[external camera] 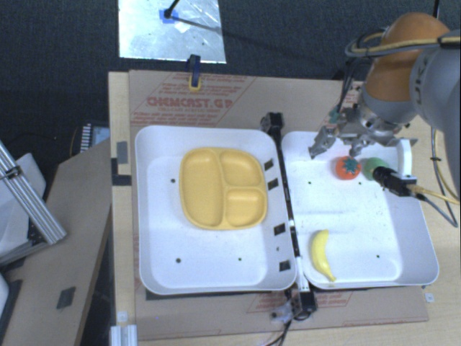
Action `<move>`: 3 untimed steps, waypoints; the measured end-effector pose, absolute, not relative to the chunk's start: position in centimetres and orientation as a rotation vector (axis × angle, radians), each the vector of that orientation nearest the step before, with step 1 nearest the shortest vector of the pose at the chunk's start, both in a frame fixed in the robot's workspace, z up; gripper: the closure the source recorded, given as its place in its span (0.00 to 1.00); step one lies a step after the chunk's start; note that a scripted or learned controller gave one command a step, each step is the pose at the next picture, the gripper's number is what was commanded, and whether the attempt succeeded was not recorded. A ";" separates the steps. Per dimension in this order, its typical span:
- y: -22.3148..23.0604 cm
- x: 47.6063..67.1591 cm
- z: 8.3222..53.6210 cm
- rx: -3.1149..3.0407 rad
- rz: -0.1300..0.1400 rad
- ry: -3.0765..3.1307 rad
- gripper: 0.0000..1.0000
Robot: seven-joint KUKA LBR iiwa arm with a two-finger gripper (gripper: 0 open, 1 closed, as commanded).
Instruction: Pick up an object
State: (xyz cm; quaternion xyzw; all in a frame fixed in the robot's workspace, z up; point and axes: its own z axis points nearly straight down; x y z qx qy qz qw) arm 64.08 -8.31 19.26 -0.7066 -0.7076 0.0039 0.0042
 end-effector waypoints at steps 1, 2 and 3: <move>-8.3 64.4 20.0 -2.218 0.000 -2.225 0.00; -8.6 64.4 15.8 -2.220 0.002 -2.222 0.00; -8.3 63.6 9.9 -2.219 0.003 -2.220 0.00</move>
